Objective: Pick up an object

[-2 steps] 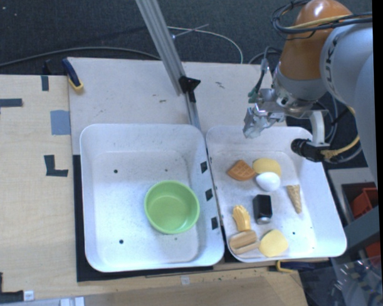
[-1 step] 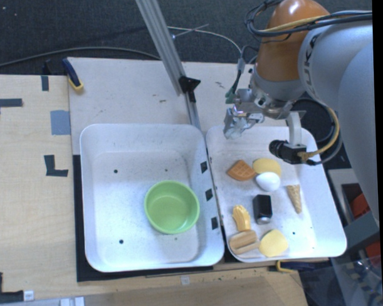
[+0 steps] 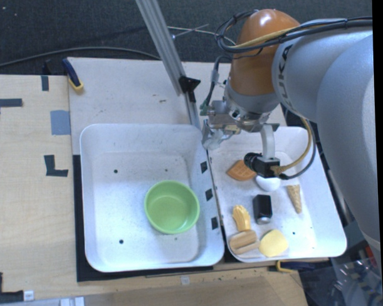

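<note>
The tool [image 3: 211, 136] hangs over the far end of the divide where the 2 white bins meet, at the inner rim of the right bin [image 3: 316, 229]. Whether it is open or closed I cannot tell, and no item is seen in its grip.

The left bin [image 3: 95, 184] holds 1 thing, a green bowl [image 3: 173, 207], upright, in the near right part of its floor, well apart from the tool.

The other items lie in the right bin. An orange wedge [image 3: 241, 172] lies closest to the tool, on the near side of it. A black cylinder [image 3: 262, 207] lies at the middle of the bin, with a tan cone [image 3: 295, 197] to its right. A small yellow piece [image 3: 241, 216] lies left of the cylinder. At the near edge a tan roll [image 3: 243, 242] and a rounded yellow item [image 3: 273, 243] lie side by side.

Both bins rest on a pale wooden surface [image 3: 29, 186].
</note>
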Controlling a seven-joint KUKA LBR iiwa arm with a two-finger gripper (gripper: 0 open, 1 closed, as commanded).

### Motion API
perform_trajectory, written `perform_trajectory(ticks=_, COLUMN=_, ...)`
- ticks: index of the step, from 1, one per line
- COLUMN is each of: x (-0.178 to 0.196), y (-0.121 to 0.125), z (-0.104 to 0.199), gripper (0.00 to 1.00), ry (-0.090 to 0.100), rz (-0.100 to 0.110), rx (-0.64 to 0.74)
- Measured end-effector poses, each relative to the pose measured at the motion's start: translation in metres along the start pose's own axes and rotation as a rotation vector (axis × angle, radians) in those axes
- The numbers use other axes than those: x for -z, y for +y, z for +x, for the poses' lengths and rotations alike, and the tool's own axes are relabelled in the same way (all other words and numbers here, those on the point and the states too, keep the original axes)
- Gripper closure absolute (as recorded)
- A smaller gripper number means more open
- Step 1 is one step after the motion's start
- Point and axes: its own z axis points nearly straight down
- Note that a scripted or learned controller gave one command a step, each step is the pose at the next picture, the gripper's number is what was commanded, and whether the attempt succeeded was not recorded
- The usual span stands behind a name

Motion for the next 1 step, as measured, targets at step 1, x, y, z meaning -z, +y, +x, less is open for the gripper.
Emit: perform_trajectory(ticks=1, x=0.0106, y=-0.0117, z=0.0506, gripper=1.0, ry=0.0, rz=-0.003, rx=0.001)
